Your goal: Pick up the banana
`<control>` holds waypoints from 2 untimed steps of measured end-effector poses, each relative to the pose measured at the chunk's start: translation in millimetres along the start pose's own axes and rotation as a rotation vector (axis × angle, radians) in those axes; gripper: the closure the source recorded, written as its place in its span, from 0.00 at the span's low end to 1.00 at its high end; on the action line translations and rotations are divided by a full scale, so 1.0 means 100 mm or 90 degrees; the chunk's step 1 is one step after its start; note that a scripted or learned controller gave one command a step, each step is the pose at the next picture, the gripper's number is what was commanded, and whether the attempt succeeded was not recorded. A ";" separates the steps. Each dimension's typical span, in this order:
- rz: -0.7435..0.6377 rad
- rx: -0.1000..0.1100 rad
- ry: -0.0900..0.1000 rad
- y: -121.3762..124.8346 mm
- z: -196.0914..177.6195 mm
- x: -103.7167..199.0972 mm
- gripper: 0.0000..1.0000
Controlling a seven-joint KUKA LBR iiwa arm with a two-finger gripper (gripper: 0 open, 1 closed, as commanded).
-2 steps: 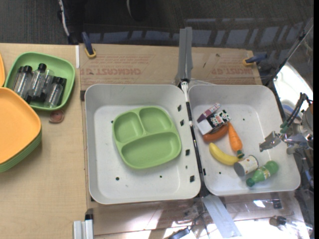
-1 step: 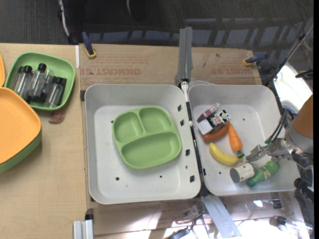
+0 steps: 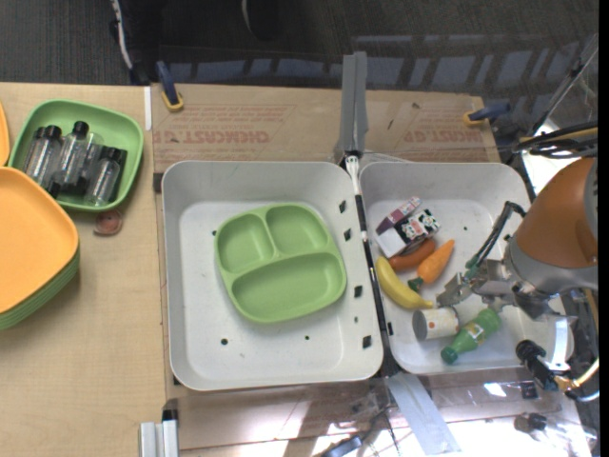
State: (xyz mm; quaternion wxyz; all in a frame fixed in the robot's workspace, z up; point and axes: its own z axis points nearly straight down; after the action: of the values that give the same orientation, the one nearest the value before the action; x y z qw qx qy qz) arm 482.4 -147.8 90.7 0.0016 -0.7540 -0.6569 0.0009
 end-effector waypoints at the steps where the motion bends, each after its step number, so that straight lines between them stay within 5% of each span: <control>1: 0.014 -0.001 0.000 0.02 0.00 -0.53 0.00; 2: -0.039 0.002 0.006 0.04 0.00 -0.62 0.00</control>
State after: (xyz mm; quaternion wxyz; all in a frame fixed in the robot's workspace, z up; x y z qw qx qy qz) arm 477.7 -210.1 90.6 0.0061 -0.7333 -0.6799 -0.0015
